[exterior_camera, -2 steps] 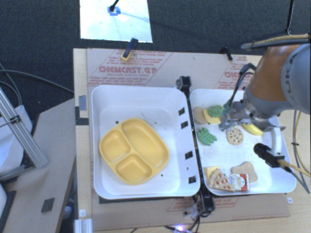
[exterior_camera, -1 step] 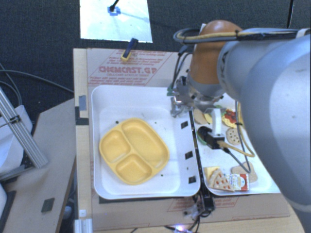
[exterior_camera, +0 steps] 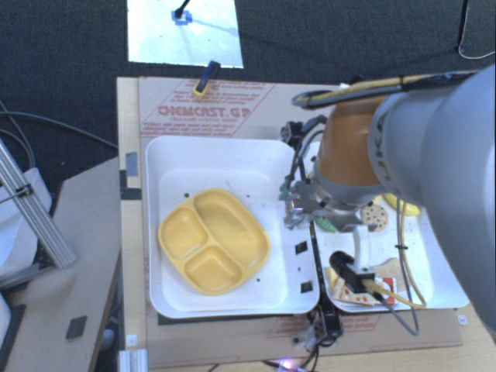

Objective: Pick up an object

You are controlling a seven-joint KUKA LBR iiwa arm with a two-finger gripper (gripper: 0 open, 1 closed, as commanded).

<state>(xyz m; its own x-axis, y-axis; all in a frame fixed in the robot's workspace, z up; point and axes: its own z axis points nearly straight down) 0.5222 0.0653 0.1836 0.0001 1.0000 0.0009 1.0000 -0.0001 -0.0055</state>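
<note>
Yellow tray in the left bin, arm over the divide.
A yellow divided tray (exterior_camera: pixel 214 241) lies at about 7 o'clock in the left bin (exterior_camera: pixel 167 161); the pincer (exterior_camera: pixel 298 211) hovers at the seam beside the right bin (exterior_camera: pixel 434 289), its opening hidden, so I cannot tell; a cookie (exterior_camera: pixel 376 216) sits at 3 o'clock.

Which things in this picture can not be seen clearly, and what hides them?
- End effector, camera view: the arm's own wrist covers it, so its state is unclear.
- Right bin: the arm hides most of it.
- Small objects there: partly covered, too small to name.
- Yellow divided tray in left bin: fully visible.
</note>
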